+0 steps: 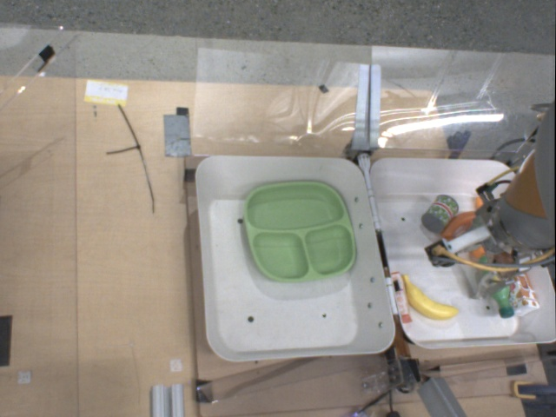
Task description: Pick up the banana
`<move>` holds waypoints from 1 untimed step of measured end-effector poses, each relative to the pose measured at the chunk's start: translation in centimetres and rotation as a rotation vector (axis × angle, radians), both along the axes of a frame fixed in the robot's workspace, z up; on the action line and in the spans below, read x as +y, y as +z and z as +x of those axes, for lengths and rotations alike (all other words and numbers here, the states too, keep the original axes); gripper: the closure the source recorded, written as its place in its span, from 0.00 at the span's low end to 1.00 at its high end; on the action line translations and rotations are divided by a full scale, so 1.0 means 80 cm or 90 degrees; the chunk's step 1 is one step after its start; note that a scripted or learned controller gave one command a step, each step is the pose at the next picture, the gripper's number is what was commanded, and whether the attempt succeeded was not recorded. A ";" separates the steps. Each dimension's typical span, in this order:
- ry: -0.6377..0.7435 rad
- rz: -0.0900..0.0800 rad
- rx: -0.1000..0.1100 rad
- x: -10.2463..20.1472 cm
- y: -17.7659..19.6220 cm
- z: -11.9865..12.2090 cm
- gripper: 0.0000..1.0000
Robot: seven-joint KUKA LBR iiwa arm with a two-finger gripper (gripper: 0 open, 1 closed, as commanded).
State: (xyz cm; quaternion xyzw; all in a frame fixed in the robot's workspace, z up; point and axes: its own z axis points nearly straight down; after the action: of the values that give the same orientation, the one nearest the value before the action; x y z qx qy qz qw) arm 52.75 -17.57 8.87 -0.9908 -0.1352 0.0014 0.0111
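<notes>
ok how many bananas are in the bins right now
1. The yellow curved banana lies at the near left corner of the right white bin, beside the bin's left wall. The arm covers part of that bin, so another could be hidden beneath it.

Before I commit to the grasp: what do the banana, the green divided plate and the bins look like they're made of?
Banana: smooth, evenly yellow, slightly glossy skin; real or plastic, I can't tell. Green divided plate: looks like moulded matte plastic, one flat colour with rounded compartment ridges. Bins: likely rigid white plastic, with rounded corners, a raised rim and a soft sheen.
</notes>
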 end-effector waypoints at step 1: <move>-0.006 -0.014 -0.006 0.035 0.213 0.009 0.00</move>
State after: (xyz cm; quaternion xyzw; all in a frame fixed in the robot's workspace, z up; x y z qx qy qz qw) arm 53.45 -14.78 25.95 -0.9914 -0.1309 -0.0021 -0.0005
